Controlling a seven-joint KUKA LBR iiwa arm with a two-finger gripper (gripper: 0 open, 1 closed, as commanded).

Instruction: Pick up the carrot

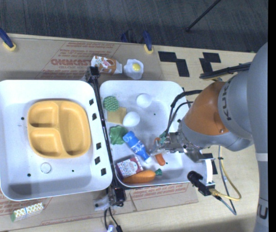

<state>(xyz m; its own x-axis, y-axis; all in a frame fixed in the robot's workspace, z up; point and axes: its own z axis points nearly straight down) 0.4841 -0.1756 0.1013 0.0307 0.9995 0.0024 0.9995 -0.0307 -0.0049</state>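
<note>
The carrot [139, 177], long and orange with a green end, lies along the near wall of the right bin [174, 88]. A small orange-red piece [160, 159] lies just up and to the right of it. My gripper [161, 142] hangs low over the right bin's right half, just above that small piece and a short way up-right of the carrot. Nothing is seen held in it. The grey arm with its orange band [203, 117] reaches in from the right.
Close to the carrot are a red-and-white packet [129, 167] and a blue bottle [135, 146]. Further back lie a green leafy item [117, 133], two white balls [131, 119], a yellow block [116, 115] and a green disc [111, 102]. The left bin holds a yellow divided plate [59, 128].
</note>
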